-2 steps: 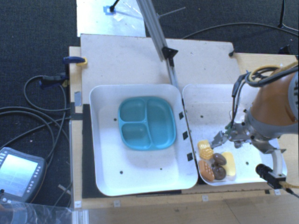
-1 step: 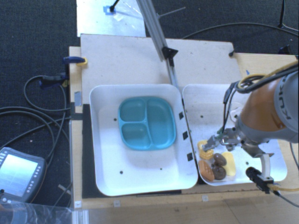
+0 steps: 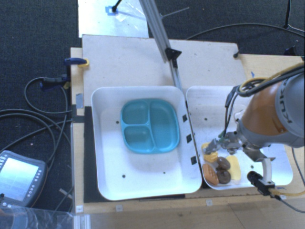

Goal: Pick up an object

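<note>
Food pieces (image 3: pixel 220 166) crowd right bin's (image 3: pixel 205 104) near-left corner, gripper (image 3: pixel 228 144) just above them

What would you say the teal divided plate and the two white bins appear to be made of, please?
The teal divided plate looks like moulded plastic: uniform colour, rounded compartment ridges, a soft sheen. The left bin and right bin also look like plastic, white and smooth, with rounded corners and a slight gloss, though painted metal cannot be ruled out from this view.
</note>
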Controlling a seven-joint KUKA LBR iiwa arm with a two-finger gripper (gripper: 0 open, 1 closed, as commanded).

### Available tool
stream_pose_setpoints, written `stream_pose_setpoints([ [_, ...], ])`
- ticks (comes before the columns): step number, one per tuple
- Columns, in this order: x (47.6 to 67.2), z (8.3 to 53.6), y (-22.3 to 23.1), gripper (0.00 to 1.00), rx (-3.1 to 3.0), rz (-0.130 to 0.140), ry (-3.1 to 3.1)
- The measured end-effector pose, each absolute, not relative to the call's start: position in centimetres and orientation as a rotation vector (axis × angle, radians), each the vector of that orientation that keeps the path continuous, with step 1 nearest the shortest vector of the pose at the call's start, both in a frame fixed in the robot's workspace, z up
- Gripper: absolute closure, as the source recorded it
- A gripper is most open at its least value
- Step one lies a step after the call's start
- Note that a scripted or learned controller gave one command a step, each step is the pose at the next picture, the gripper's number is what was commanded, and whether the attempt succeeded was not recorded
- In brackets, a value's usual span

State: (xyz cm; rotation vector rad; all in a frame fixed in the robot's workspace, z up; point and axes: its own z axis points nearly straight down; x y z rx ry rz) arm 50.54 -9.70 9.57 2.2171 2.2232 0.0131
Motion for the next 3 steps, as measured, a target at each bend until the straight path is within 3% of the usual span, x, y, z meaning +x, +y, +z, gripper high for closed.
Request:
stream_pose_setpoints([
  [1, 50.7, 10.7, -9.9, 1.00, 2.213, 0.017, 2.213],
  [3, 50.7, 20.6, -10.9, 1.00, 2.211, 0.007, 2.222],
])
